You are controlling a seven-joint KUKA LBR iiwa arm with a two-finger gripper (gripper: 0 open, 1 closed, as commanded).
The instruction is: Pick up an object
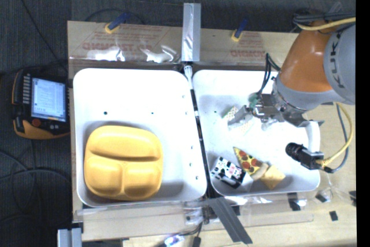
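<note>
Claw [250, 114] low over right bin [289, 81], upper middle — opening not discernible, cannot tell whether anything gripped. Small white-green object [233, 115] just beside claw at 9 o'clock. Pizza slice toy [250, 162] and black-white spotted block [226, 172] near bin's front edge, at 6 o'clock. Yellow bread-shaped block [122, 161] in left bin [133, 89].

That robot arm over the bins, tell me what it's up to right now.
The arm reaches in from the right with its gripper low in the right bin, by a small pale object. I can't tell whether it has a grip on it. A toy pizza slice and a black-and-white patterned block lie near the bin's front wall. The left bin holds a big yellow foam shape, untouched.
</note>
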